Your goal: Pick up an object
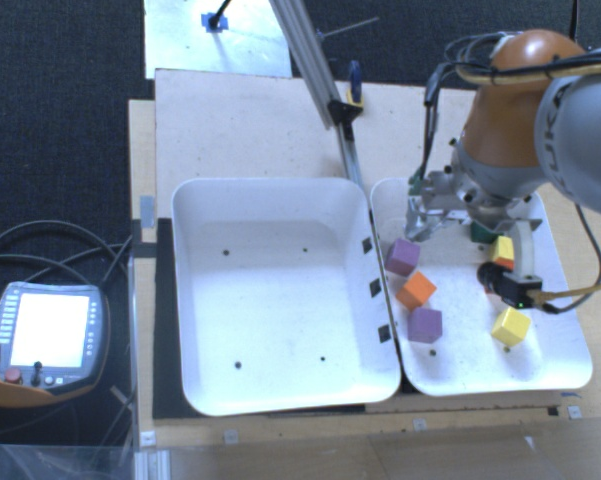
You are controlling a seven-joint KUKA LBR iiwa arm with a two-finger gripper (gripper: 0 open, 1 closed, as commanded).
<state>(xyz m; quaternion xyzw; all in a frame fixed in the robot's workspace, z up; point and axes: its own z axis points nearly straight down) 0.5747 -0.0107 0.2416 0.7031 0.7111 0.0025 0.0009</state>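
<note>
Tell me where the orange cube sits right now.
The orange cube lies in the right bin, near its left wall, between two purple cubes: one just above it in the camera view, the other just below.

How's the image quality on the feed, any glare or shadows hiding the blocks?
Camera view: even, soft light; the left bin glares slightly; yellow block and lower purple block cast small shadows; the pincer is dim beneath the arm; all slightly soft.
</note>
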